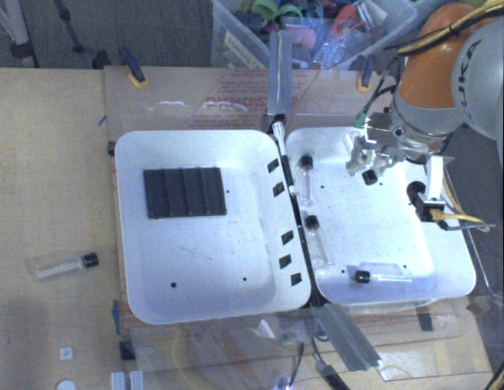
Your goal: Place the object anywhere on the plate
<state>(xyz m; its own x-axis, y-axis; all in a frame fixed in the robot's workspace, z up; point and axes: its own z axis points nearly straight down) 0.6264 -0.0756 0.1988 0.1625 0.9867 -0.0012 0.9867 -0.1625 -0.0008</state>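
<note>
The plate (184,192) is a dark ribbed rectangle lying flat in the left bin (154,299), toward its back left. Three clear vials with black caps lie in the right bin (447,279): one (306,179) by the divider at the back, one (314,236) by the divider further forward, and one (380,275) near the front. My gripper (366,166) hangs over the back middle of the right bin, far right of the plate. A small black spot (370,176) sits at its tip; whether that is a held thing is unclear.
A metal divider rail (286,193) with black clips separates the bins. Another clear vial (63,265) lies on the wooden bench to the left of the bins. A clear tub of colourful items (317,15) stands behind. The grey and orange arm (447,63) fills the upper right.
</note>
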